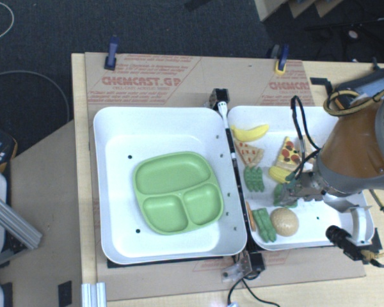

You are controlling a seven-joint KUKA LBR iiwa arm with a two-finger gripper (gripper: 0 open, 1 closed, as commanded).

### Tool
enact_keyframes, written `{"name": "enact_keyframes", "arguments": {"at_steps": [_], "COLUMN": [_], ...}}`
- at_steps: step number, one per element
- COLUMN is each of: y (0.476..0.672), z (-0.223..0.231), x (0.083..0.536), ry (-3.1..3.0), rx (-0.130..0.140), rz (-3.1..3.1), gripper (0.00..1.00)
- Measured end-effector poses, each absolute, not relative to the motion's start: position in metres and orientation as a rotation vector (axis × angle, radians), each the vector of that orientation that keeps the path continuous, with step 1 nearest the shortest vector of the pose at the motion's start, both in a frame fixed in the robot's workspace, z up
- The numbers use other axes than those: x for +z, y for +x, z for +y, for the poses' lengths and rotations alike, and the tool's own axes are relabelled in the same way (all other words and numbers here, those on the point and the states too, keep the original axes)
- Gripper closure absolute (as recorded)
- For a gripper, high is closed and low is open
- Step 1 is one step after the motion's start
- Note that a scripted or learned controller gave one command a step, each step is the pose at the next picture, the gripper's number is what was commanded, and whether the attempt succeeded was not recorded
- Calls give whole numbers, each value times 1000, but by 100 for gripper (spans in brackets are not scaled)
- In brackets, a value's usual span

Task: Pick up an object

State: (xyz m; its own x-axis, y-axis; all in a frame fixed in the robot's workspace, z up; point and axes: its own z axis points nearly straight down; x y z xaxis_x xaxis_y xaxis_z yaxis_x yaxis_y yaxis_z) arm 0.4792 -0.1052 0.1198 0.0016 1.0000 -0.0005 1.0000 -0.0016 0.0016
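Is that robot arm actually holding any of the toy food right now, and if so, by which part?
It cannot be told. The gripper is low in the right bin, close beside a green toy and above the round tan one, but nothing shows between its tips.

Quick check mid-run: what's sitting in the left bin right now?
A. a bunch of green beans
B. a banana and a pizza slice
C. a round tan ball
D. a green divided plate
D: the green divided plate lies in the left bin, while the banana, pizza slice, tan ball and green beans are all in the right bin.
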Motion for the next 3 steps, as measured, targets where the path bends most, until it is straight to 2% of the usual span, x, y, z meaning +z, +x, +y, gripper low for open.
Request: {"name": "enact_keyframes", "arguments": {"at_steps": [1,2,3], "y": [501,478,483], "z": [-48,23,34], "x": [188,184,333], "ry": [2212,2218,2210], "rx": [6,-2,18], "rz": [2224,2232,2220], "gripper": [100,100,100]}}
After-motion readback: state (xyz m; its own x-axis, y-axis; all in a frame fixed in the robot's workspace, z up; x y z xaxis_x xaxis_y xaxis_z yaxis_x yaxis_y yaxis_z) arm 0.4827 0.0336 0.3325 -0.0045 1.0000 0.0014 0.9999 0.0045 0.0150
